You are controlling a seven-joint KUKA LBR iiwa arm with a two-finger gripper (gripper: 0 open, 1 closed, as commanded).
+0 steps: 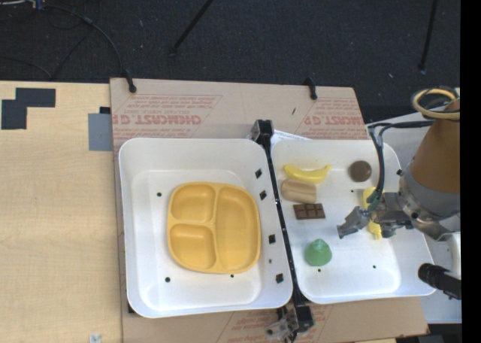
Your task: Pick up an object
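Gripper [359, 223] hovers low at the right of the frame in the right bin [391, 277]; whether it is open or grasping anything, I cannot tell. Nearest of 5 objects, the yellow piece [370, 200] sits beside it; descend centred, straddling it before closing.

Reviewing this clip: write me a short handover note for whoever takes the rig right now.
Gripper: low over the right bin, beside a small yellow object; finger state unclear, nothing seen held.
Right bin: banana, tan block, chocolate bar, green object, brown ball.
Left bin: yellow divided plate.
Done: no pick visible.
Left: grasp and lift one object.
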